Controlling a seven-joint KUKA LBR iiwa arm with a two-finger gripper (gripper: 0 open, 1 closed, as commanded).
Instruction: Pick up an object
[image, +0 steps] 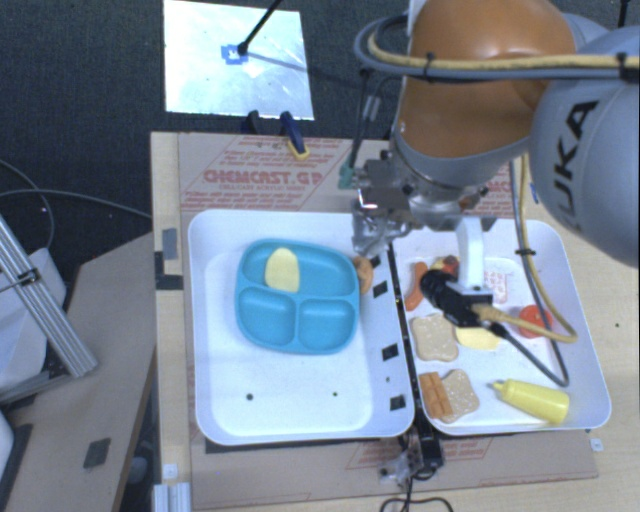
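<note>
We've got the end effector (368, 238) hanging low at the divider between the bins, right beside a small orange-brown food piece (364, 272), probably our target. Can't tell its grip state. The blue divided plate (297, 297) holds a yellow piece (282, 268).

You see a sky-blue divided plate (297, 298) with a pale yellow piece (282, 268) in it, sitting in the plain white left bin (220, 400). In the white right bin (580, 330) you find a mustard-yellow bottle (533, 399), tan toast slices (434, 337), an orange stick (415, 285) and a red piece (535, 318). The arm (585, 140) is grey with a glossy orange band (480, 75); the board beneath (270, 175) is tan cardboard with red lettering.
</note>
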